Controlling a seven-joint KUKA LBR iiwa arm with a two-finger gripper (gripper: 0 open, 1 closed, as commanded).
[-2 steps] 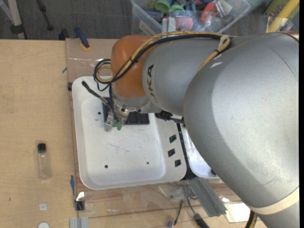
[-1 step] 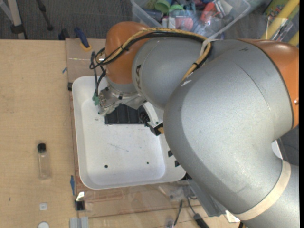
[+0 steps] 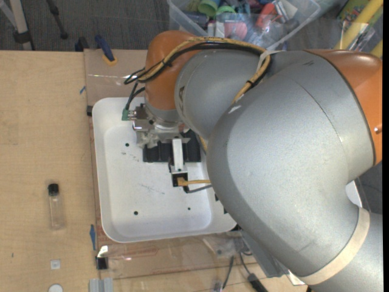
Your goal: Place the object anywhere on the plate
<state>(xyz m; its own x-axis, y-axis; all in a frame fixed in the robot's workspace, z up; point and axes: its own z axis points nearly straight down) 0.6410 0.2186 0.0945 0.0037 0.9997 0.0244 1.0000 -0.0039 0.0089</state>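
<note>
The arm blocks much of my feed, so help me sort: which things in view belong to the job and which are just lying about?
Job:
gripper, over the white bin; the arm hides whatever lies beneath it.

Lying about:
black-capped clear vial on the bench, left of the bin
clear tub of colourful toys beyond the bin
blue clip, also beyond the bin

You get bright, even light from overhead: a soft sheen on the grey arm [image 3: 285,163], faint shadows in the white bin [image 3: 121,215], everything reasonably sharp.
</note>
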